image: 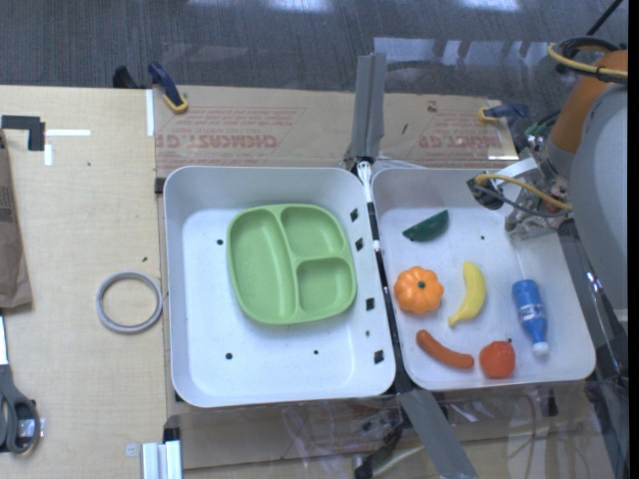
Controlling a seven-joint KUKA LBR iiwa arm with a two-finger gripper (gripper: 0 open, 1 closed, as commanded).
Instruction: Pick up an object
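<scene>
Your gripper (521,211) hovered over the far right corner of the right bin (569,267), cables around it; you could not tell how its grip was set, and nothing showed in its grasp. Below it in that bin lay a dark green pepper (426,226), an orange pumpkin (418,290), a banana (469,293), a blue bottle (530,313), a sausage (444,350) and a tomato (497,359), all apart from the gripper. The left bin (190,297) held a green divided plate (293,262). A ring of tape (130,300) lay on the bench left of it.
</scene>
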